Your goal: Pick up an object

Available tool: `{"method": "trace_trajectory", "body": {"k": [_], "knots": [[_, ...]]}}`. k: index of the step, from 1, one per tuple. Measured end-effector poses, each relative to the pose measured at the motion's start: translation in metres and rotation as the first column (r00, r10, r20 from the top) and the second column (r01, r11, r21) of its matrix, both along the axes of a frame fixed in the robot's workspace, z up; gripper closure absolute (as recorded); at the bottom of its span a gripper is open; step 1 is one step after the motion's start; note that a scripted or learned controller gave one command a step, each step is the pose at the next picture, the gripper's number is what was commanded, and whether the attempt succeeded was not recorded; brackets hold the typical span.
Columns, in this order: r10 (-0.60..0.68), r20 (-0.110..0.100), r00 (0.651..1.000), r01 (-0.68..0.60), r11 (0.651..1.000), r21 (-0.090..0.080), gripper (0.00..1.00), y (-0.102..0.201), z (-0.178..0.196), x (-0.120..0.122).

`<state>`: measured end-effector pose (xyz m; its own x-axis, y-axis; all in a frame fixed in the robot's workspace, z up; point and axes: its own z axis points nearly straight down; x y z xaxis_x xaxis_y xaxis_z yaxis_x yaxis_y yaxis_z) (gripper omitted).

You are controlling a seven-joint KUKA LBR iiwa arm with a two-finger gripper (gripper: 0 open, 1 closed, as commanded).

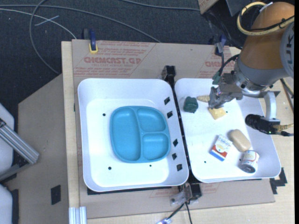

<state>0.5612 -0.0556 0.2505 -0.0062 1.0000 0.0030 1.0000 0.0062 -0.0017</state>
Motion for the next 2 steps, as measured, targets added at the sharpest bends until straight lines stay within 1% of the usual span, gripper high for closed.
{"method": "trace_trajectory", "body": {"k": [2], "knots": [[-0.001, -0.001, 1.000, 0.001, 1.000, 0.000, 1.00, 0.106, 0.006, -0.012]]}}
